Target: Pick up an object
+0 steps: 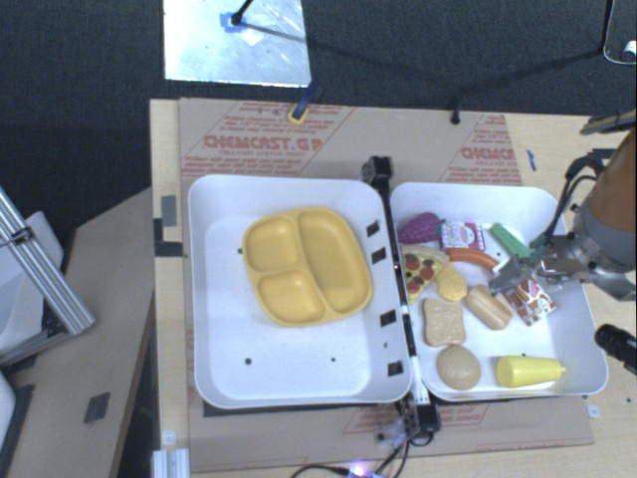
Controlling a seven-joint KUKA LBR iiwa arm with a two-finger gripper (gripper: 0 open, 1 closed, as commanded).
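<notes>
Left: yellow tray (304,265); rt bin (582,361): toy foods (445,319).

A single fixed camera looks down from above at a slant, set back enough to take in the whole table (249,132) and dark floor around it. Both white bins sit mid-frame, the left bin (214,297) and right bin (577,342) side by side. The arm (607,222) enters from the right edge.
</notes>
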